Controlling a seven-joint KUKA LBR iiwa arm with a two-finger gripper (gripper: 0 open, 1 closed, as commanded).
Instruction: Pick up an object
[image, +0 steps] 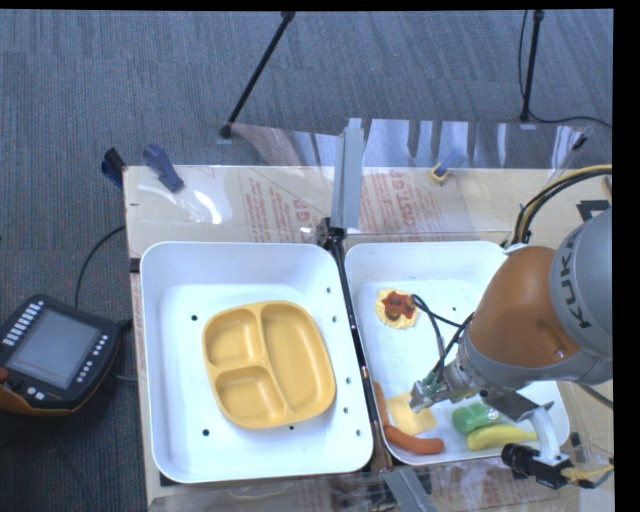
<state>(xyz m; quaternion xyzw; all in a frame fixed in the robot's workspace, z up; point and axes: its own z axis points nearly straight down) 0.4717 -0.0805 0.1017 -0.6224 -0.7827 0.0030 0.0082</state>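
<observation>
The right bin (440, 262) holds several toy foods. A round yellow piece topped with red (397, 308) lies near the back. At the front are a pale yellow flat slice (408, 412), an orange sausage (413, 441), a green piece (472, 418) and a yellow banana-like piece (500, 437). My gripper (428, 393) hangs low over the front of this bin, just above the pale slice and left of the green piece. The orange wrist band (520, 320) hides most of it, and I see nothing held.
The left bin (160, 300) carries a yellow three-section plate (268, 362). A thin orange strip (380, 398) lies along the right bin's left wall. A teach pendant (50, 350) rests on the floor to the left. Cables (545, 200) run at the right.
</observation>
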